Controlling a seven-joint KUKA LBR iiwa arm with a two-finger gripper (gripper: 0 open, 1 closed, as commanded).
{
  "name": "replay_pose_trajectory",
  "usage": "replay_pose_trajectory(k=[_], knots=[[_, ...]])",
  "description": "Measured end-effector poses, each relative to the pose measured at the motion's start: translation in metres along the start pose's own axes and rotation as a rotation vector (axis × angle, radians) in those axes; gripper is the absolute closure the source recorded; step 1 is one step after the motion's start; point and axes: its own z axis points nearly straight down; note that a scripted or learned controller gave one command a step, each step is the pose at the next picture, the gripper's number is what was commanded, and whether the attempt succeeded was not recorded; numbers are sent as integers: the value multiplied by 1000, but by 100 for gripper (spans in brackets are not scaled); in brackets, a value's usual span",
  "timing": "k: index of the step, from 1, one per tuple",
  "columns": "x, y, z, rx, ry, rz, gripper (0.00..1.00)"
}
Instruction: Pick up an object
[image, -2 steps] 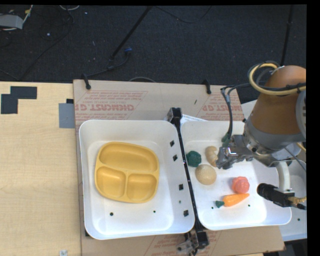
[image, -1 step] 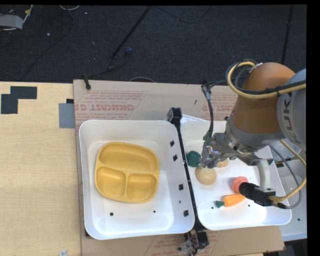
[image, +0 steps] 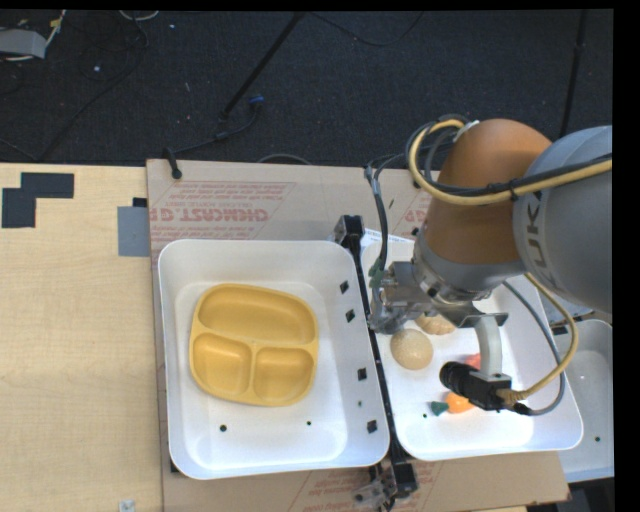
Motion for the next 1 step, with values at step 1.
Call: replay_pose_trajectory(k=[1], knots=[[47, 0, 18, 3, -1, 0, 100]])
